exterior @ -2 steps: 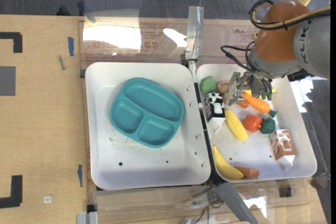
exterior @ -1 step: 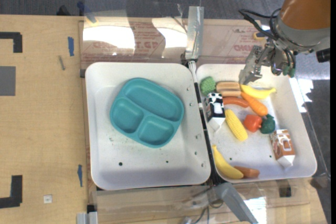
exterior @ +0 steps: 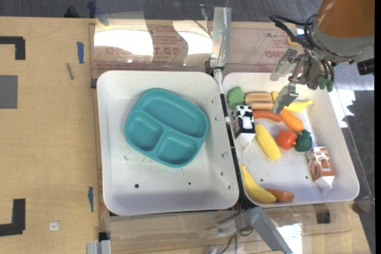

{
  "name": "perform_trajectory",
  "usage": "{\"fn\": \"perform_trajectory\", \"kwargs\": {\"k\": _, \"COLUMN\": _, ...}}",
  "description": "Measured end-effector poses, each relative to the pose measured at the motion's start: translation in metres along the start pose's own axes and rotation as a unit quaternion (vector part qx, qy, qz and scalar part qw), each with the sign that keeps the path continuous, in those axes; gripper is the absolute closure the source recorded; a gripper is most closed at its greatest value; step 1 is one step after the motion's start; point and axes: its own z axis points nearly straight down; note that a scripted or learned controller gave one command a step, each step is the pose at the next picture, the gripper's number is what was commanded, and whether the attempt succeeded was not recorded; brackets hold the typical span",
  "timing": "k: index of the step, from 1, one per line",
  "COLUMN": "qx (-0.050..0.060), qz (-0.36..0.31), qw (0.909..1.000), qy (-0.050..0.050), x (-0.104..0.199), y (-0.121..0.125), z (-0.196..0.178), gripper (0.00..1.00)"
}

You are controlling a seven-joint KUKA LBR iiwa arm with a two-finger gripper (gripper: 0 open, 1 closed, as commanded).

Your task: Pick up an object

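The right bin holds several toy foods: a hot dog, a green vegetable, a corn cob, an orange carrot, a red tomato, a banana and a small carton. My gripper hangs over the bin's far side, just above the hot dog's right end and the carrot. Its fingers stand open, spread apart with nothing between them.
The left bin holds a teal divided plate. A black-and-white toy lies against the wall between the bins. A clear upright panel stands behind the bins. Tan board covers the bench to the left.
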Motion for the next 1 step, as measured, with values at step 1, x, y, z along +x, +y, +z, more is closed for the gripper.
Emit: {"fn": "perform_trajectory", "kwargs": {"k": 1, "qx": 0.0, "qz": -0.043, "qw": 0.999, "qy": 0.008, "x": -0.0064, "y": -0.0238, "z": 0.1557, "gripper": 0.0}}
